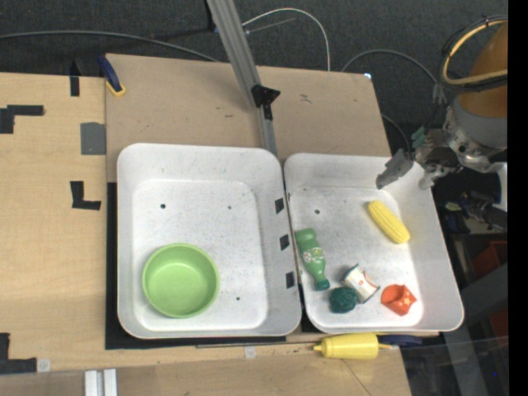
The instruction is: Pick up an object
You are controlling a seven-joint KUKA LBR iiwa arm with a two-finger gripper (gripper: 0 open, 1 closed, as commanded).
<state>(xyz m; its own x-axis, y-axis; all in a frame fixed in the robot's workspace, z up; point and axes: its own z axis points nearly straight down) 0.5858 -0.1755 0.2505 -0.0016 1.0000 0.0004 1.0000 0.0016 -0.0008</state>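
A grey KUKA arm (483,97) with an orange band reaches in over the wooden counter (190,106), poised above the upper right rim of the right bin (346,172). The left bin (198,172), well away from the claw (408,165), carries only a green bowl (181,280). The claw hangs above the bin's far corner with nothing between its tips; whether it is spread or pressed together cannot be told from this slant. The step appears to be the approach, with no object yet chosen or touched. Nearest, just below and slightly inward of the claw, lies a yellow corn cob (388,221). Farther down sit a green bottle (312,258), a red piece (398,299), a small white cup (360,280) and a dark green lump (342,300). A yellow bottle (351,346) rests outside the bin. The next move likely calls for descending squarely over the corn.
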